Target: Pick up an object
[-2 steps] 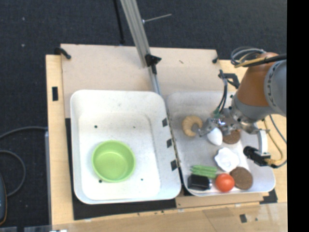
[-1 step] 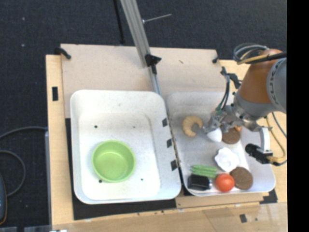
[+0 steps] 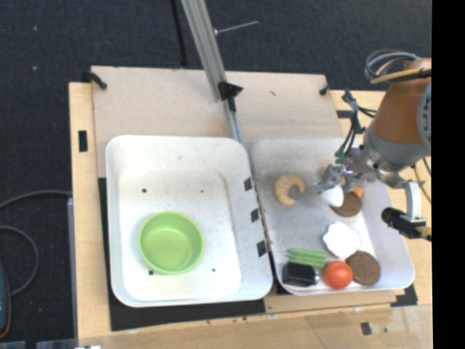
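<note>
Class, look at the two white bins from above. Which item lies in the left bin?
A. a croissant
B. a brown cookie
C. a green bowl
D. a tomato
C: the green bowl sits alone in the left bin, while the croissant, tomato and brown cookie all lie in the right bin.

In the right bin (image 3: 290, 158) a tan croissant (image 3: 288, 188) lay curved, alone near the left wall. A small white egg-like piece (image 3: 333, 195) sat against a brown round piece (image 3: 349, 205). Nearer the front lay a white lumpy object (image 3: 341, 239), a brown cookie (image 3: 363, 267), a red tomato (image 3: 338, 274), a green bean pod (image 3: 307, 255) and a black block (image 3: 298, 274), all close together.
</note>
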`<state>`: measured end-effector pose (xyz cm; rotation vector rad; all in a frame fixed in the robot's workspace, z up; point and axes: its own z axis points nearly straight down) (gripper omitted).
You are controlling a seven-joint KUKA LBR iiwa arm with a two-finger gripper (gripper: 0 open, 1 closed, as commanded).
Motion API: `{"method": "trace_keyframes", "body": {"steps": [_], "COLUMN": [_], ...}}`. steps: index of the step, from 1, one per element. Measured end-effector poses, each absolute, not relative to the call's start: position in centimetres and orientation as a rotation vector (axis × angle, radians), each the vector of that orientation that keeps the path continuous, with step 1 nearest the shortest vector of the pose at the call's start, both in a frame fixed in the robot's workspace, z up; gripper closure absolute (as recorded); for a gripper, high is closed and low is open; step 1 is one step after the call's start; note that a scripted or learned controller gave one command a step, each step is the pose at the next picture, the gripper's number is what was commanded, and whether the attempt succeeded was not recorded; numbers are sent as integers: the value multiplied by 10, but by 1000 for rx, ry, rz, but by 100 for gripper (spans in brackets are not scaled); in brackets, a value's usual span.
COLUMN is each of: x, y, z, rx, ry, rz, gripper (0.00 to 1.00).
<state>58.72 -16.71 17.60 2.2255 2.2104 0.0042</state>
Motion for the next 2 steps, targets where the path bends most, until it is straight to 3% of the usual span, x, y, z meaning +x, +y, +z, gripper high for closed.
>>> {"method": "trace_keyframes", "body": {"steps": [1,2], "x": [596,597], "y": [-162,-163], "z": [228,243], "rx": [2214,2215], "ry": [2221,2224], "rz": [6,3], "gripper": [100,100]}}
